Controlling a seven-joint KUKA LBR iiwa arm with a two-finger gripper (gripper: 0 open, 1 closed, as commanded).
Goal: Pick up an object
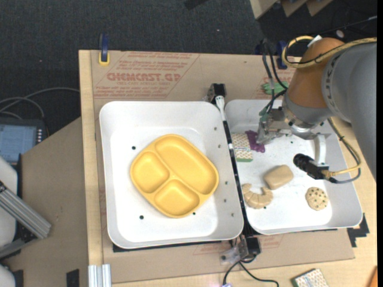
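On brown bench (149, 76) | two white bins (119, 220) | dark carpet (48, 17) beyond

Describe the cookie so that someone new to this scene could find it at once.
Start at the right-hand bin. Go to its front right corner, right of the tan block and the croissant. The cookie is the one flat round piece there, pale with dark specks.
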